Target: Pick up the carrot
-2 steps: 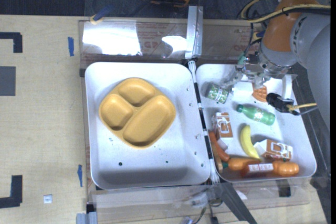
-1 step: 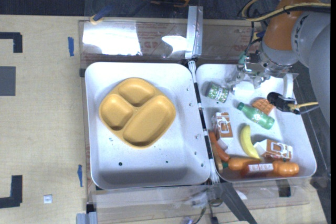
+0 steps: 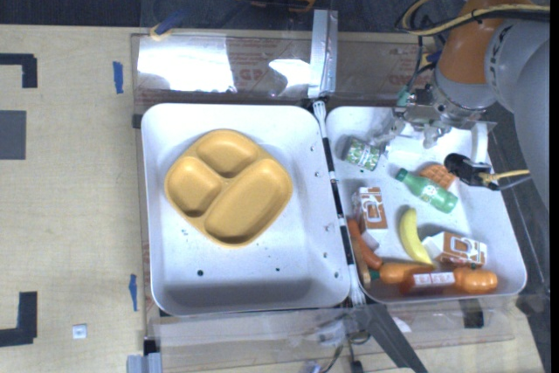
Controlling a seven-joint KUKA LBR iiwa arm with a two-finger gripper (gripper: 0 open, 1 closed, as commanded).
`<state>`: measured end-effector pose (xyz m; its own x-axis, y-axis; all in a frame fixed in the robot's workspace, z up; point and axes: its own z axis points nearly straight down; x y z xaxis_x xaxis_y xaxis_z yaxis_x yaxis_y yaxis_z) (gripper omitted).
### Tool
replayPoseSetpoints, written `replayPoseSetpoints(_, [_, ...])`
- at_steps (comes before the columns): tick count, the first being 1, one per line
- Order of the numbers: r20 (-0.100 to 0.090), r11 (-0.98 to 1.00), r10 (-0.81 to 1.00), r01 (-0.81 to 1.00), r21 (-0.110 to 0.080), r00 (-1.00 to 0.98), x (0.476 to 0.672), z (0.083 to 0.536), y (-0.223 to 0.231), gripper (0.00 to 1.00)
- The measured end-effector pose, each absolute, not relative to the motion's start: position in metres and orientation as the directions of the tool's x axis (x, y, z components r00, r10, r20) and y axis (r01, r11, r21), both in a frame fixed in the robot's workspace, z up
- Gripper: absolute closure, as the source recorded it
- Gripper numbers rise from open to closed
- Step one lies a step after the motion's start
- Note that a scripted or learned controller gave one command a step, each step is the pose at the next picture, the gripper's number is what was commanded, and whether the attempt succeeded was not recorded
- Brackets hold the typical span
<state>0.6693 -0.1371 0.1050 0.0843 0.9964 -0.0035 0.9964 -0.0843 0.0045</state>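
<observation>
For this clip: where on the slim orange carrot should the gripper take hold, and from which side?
Grip the slim orange carrot at mid-length from above, fingers across its narrow width. It lies flat along the right white bin's left wall, so the wall-side finger has little room.

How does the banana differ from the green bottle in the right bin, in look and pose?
The banana is yellow and curved; the green bottle is straight, green, with a white label. The banana runs roughly up and down the view, while the green bottle lies on a diagonal, its cap toward the upper left. The banana lies lower in the view, the green bottle just above it. Both lie flat in the right bin.
</observation>
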Motion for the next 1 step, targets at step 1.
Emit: replayPoseSetpoints(1, [-0.001, -0.051, 0.999, 0.999, -0.003, 0.051, 0.6666, 0.2228, -0.1830, 0.00])
